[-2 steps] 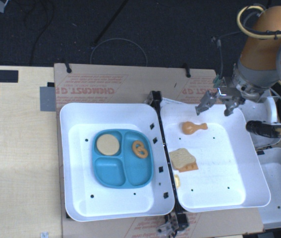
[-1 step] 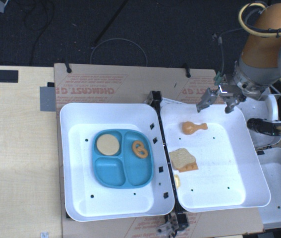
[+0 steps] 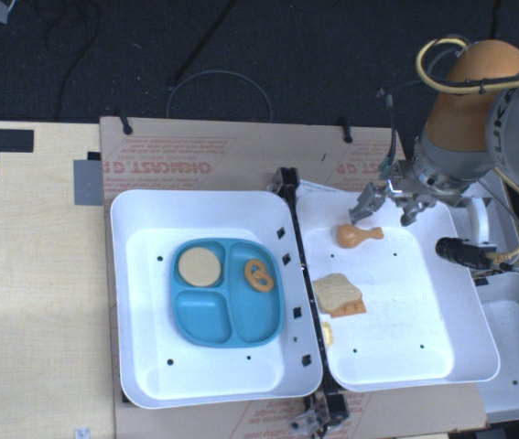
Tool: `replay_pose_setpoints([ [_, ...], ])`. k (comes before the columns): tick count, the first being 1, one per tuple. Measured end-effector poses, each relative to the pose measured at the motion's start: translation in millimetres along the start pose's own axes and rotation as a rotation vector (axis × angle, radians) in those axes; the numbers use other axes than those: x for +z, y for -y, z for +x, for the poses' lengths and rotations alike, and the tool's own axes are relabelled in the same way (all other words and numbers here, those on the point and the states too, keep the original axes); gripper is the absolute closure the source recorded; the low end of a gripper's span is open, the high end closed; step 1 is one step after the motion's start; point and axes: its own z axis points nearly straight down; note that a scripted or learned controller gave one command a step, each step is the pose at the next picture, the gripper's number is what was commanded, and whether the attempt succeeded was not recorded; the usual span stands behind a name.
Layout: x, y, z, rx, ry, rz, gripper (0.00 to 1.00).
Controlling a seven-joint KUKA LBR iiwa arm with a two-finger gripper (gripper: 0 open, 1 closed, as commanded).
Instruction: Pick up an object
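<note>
Right white bin [image 3: 442, 355] holding an orange drumstick-shaped toy [image 3: 359, 236] near its far left, long axis left-right, thick end leftward, sandwich toy [image 3: 339, 294] nearer, gripper [image 3: 393, 206] just above-right, fingers spread, pinching nothing, blue divided plate [image 3: 227, 327] in left bin [image 3: 140, 245].

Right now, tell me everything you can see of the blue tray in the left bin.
The blue tray is a rounded, plastic-looking dish split by raised ridges into three compartments. It lies flat on the floor of the left bin, near the middle. The upper-left compartment holds a round tan disc; the right one holds a small pretzel at its upper end. The lower-left compartment shows bare blue. The gripper is over the other bin.
</note>
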Motion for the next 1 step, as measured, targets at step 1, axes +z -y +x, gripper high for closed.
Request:
replay_pose_setpoints([
  [1,54.5,9.4,7.2,0.001,-0.001,0.000,0.00],
])
